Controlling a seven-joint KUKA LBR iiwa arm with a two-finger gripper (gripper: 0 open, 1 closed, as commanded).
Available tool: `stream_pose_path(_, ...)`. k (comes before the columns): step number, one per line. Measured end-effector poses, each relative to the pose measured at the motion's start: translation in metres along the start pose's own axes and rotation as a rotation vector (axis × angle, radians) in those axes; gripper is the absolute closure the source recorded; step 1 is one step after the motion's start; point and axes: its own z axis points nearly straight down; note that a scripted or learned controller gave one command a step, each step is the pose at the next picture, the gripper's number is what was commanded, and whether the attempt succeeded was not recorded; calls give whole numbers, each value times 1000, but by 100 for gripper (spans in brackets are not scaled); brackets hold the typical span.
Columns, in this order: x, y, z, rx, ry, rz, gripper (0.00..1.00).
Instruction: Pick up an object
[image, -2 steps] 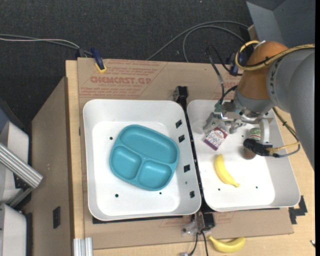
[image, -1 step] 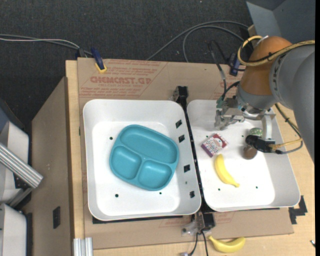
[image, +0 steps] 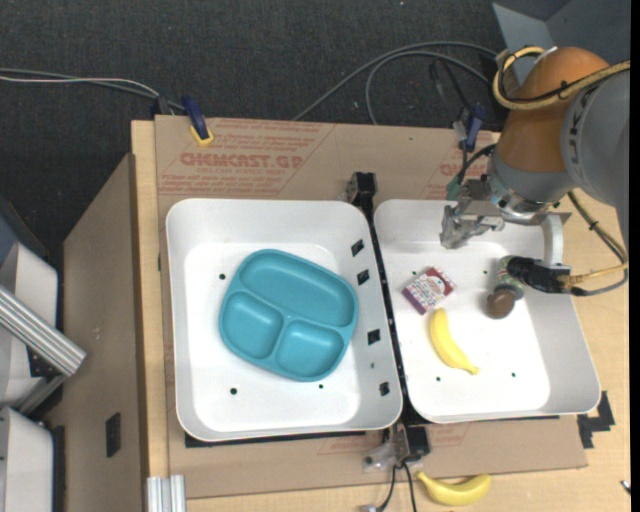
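White plastic forms both shallow bins, which sit side by side on a sheet of printed brown cardboard laid over the wooden counter. The left bin holds a teal divided plate with three compartments, lying flat near the bin's middle.

The right bin holds three small things, all resting on its floor. A yellow banana lies near the middle, its length running from upper left to lower right in the view. A small purple and white packet lies just beyond the banana's upper end (close enough that I cannot say whether the two touch). A brown rounded thing sits to the right of the packet, apart from both it and the banana.

The grey arm, with its orange band, reaches in from the right, and its wrist hangs over the far part of the right bin. The jaws are over that bin's far side, beyond the packet and apart from it. Whether they stand wide or narrow I cannot tell, since the metal parts run together from this angle.

A second banana lies outside the bins at the near edge, below the right bin's front left corner. A blue clamp grips the cardboard's far left edge and another blue clamp shows at the far edge near the arm. Small black clips line the seam between the bins.
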Motion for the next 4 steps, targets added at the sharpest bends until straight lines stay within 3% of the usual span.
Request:
stream_pose_path(2, 5, 5, -111, -1, -1, -2, 100)
stream_pose_path(4, 101, -1, -108, 6, 1, -5, 100)
